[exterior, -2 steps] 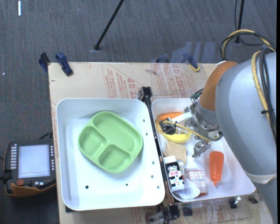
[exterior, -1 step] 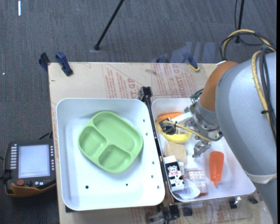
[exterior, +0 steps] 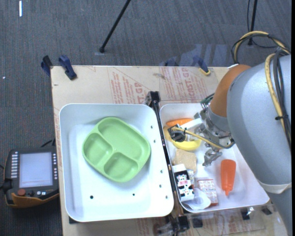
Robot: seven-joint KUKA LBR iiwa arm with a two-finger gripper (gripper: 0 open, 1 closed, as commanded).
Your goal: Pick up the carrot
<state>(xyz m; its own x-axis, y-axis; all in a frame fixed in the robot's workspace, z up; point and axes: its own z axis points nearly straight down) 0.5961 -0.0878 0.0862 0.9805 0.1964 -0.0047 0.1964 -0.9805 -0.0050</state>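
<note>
Inside the right bin (exterior: pixel 246 193), the carrot (exterior: pixel 227 176) lies lengthwise, tip toward camera.

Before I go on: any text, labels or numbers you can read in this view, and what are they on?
Red print, mirrored, on the cardboard sheet under the bins: too blurred to read.
Black-and-white carton in the right bin: markings too small to read.
Small red-and-white packet beside it: print unreadable.
Screen of the handheld pendant left of the bench: washed out, nothing legible.
</note>
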